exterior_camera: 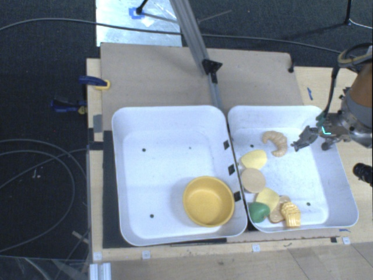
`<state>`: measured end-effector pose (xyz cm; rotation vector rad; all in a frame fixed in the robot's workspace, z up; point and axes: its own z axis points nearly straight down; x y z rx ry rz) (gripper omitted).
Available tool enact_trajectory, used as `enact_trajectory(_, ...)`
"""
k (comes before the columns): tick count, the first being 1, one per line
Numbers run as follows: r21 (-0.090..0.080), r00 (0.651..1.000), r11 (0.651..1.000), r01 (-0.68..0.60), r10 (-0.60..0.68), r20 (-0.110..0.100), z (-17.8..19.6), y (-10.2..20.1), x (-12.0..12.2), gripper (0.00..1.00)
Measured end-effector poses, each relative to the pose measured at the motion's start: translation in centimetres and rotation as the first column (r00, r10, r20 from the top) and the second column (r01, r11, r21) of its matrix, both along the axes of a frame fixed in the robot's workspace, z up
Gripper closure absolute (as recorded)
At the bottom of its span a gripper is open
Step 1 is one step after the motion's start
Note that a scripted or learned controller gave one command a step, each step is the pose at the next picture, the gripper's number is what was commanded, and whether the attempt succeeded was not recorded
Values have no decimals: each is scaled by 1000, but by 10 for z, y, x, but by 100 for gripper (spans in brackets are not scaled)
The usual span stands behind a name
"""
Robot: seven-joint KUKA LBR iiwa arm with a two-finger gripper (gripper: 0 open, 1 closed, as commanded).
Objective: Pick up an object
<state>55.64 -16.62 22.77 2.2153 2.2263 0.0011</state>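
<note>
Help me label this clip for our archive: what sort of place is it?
Probably a robotics lab test bench: two white bins side by side, toy food such as a croissant, loose cables on dark carpet.

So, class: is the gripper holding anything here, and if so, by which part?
Nothing is held. The gripper hangs over the right bin, beside the croissant but apart from it, with nothing between its fingers.

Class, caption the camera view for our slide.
Claw hovers beside croissant in right bin; yellow bowl sits in left bin.

Tan croissant (curved, lying flat) in right bin, upper middle.
</note>
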Motion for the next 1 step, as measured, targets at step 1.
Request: enact_trajectory(1, 0, 1000, 1000, 0, 0, 1, 0, 0, 0, 0)
